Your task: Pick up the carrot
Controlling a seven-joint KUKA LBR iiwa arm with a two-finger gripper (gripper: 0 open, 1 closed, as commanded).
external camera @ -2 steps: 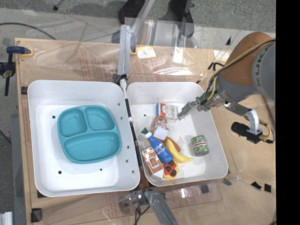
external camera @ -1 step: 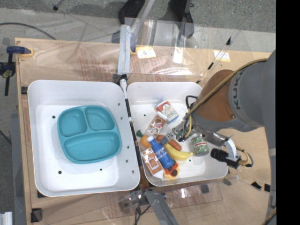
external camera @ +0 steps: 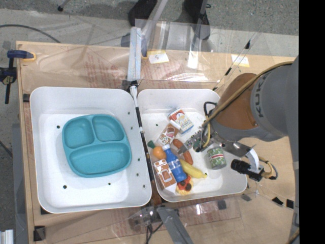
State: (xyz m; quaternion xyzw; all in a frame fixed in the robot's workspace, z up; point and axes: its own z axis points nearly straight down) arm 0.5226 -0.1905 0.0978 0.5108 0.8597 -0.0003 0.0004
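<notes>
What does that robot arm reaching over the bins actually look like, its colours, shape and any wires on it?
The arm is thick, rounded and grey, with a wide orange band above the wrist and part of dark lettering on its shell. Thin cables, black and yellowish, run along it toward the wrist. The gripper is a small dark metal piece, and a black-and-white fitting juts out below the wrist.

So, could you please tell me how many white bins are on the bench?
2. The left bin holds a blue divided plate; the right bin beside it holds the pile of toy food, under the arm.

A wooden bench (external camera: 76, 65) stands on grey floor (external camera: 91, 4), with a blue clamp (external camera: 12, 67) at its left edge.
</notes>
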